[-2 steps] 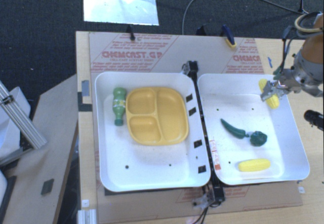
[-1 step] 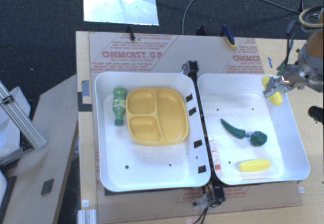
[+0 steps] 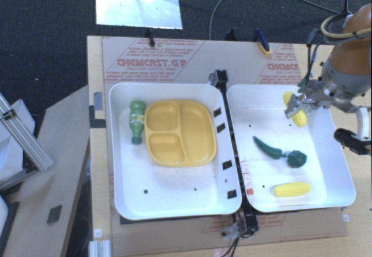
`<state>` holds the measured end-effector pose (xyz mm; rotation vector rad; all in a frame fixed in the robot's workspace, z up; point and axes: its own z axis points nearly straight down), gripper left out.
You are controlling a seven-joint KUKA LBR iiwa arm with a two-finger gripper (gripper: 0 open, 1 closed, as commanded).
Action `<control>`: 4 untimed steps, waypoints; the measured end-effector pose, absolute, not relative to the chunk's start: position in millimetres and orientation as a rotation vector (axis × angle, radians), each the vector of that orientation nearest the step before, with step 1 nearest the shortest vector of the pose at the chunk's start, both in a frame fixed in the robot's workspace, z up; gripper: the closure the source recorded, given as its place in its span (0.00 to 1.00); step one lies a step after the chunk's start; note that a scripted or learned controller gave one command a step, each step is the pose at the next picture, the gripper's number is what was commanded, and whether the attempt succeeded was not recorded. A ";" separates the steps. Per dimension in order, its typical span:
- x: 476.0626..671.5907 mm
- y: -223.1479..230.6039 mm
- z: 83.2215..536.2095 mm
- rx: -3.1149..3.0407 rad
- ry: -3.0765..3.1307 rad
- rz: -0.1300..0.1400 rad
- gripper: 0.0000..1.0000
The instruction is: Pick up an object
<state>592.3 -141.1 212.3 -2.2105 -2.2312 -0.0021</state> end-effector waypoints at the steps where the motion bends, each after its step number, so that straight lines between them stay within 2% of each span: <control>1: 593.1 -80.2 221.1 -2.209 -2.233 -0.004 1.00; 2: 589.3 -21.2 230.9 -2.210 -2.233 -0.004 1.00; 3: 573.4 36.4 223.4 -2.208 -2.232 -0.001 1.00; 4: 578.5 89.3 224.7 -2.209 -2.233 -0.006 1.00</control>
